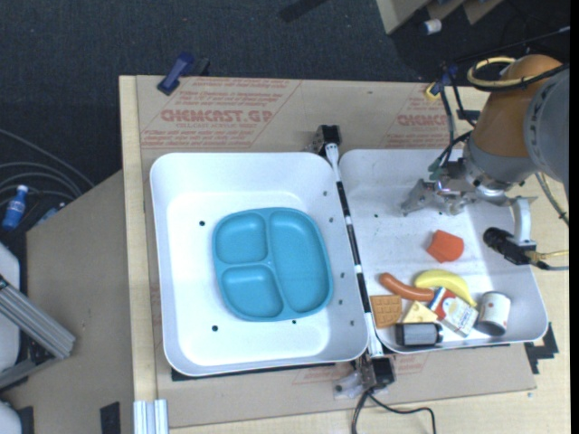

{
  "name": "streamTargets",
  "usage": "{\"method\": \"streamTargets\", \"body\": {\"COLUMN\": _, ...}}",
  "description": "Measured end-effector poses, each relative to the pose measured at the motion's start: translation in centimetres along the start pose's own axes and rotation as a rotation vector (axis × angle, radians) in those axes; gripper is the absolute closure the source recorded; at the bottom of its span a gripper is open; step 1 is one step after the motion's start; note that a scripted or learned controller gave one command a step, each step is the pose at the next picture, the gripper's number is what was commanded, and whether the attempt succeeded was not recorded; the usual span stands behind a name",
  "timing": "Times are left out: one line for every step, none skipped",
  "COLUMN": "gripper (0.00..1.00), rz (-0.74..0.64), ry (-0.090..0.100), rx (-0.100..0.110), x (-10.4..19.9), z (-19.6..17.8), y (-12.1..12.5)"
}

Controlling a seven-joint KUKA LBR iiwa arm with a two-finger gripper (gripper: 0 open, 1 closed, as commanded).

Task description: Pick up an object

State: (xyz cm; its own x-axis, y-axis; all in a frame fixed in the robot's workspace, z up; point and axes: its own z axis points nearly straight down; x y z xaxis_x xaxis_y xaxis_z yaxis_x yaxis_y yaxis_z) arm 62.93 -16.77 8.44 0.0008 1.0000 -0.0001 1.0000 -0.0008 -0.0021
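The left bin [181,242] is taken up by a blue divided plate [271,263]. In the right bin [380,174], the gripper [443,193] is seen low near the far wall, its fingers spread and nothing pinched between them. An orange block [446,245] lies apart just in front of it, near a yellow banana [445,283] and a sausage [404,286]. The block is judged light, stiff and easily gripped across its flat sides.
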Motion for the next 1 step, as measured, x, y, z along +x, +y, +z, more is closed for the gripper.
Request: {"method": "streamTargets", "body": {"gripper": 0.0, "rz": -0.002, "ry": 0.001, "rx": -0.004, "x": 5.53, "z": -0.07, "y": 3.77}}
